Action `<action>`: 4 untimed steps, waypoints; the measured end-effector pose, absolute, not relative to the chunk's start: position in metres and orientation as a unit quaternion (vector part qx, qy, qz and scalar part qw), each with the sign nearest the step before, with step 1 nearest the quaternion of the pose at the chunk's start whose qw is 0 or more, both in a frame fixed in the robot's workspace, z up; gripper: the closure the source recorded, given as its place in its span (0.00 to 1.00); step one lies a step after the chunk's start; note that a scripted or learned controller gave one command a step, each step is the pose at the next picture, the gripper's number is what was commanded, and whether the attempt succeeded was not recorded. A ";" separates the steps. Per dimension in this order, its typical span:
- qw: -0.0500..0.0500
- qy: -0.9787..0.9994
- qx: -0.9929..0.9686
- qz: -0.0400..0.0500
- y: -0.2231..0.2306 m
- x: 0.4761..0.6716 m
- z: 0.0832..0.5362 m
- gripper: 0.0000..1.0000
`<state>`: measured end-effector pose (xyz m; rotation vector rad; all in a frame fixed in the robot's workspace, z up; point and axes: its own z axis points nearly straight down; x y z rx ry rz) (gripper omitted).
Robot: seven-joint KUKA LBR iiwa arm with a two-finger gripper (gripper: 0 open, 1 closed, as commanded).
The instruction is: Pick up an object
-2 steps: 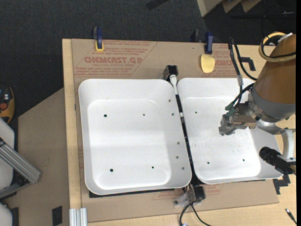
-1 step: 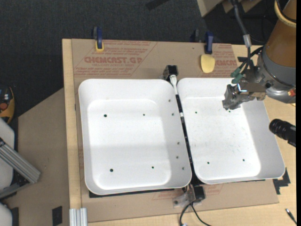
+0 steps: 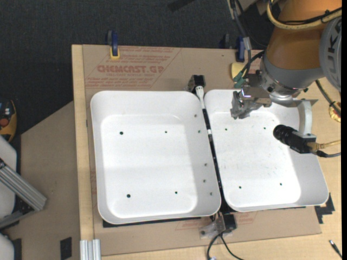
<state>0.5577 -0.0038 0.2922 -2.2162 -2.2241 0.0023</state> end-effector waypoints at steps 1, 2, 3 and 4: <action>-0.004 -0.709 -0.705 -0.005 0.036 0.556 0.387 1.00; 0.002 -0.709 -0.705 0.001 0.096 0.613 0.276 1.00; -0.001 -0.707 -0.707 -0.001 0.087 0.606 0.306 1.00; 0.001 -0.708 -0.706 0.000 0.102 0.585 0.320 1.00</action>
